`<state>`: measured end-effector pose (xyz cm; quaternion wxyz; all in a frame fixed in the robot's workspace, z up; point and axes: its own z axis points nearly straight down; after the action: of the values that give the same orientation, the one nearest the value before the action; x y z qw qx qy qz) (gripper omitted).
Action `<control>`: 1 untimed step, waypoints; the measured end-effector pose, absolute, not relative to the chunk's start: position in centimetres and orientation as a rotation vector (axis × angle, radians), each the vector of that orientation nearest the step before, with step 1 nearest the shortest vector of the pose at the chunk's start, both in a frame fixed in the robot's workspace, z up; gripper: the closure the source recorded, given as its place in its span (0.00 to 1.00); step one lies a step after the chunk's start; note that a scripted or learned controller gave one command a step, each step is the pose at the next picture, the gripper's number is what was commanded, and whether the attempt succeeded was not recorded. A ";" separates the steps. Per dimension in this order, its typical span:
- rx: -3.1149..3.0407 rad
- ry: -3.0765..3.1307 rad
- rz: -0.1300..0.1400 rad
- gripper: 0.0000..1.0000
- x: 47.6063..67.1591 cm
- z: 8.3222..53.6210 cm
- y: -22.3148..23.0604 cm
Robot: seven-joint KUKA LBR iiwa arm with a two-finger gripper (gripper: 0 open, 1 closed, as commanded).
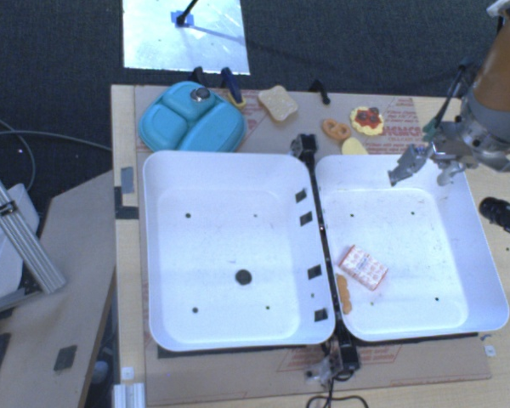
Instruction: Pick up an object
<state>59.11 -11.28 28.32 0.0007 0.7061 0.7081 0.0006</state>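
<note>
Two shallow white bins sit side by side on a cardboard-covered worktop (382, 368), seen from above at a slant. The left bin (166, 228) holds one small dark round disc (243, 276) near the middle of its floor, a little toward the near edge. The right bin (459, 253) holds a small white packet with red print (363, 267), lying flat and tilted in the near-left part of the floor, and a narrow orange stick-shaped piece (344, 293) just beside it, close to the wall shared with the left bin. The arm (501, 83), grey with an orange band, reaches in from the right edge of the worktop, and its gripper (425, 165) hangs over the far edge of the right bin, well apart from the packet. Its fingers (405, 165) look spread apart, with nothing between them. Along the far edge of the worktop, behind the bins, lie a blue divided tray (192, 119), a slice of toy bread (278, 104), an orange pretzel-shaped piece (336, 129), a small round toy pizza (367, 120) and a pale yellow piece (354, 147) touching the far rim of the right bin. A shiny metal sheet (185, 24) lies on the dark floor beyond the worktop.
</note>
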 end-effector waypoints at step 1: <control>2.233 2.211 -0.008 0.00 52.2 23.6 -20.6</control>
<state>52.24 -20.61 23.55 -0.0006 0.7105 0.7037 -0.0025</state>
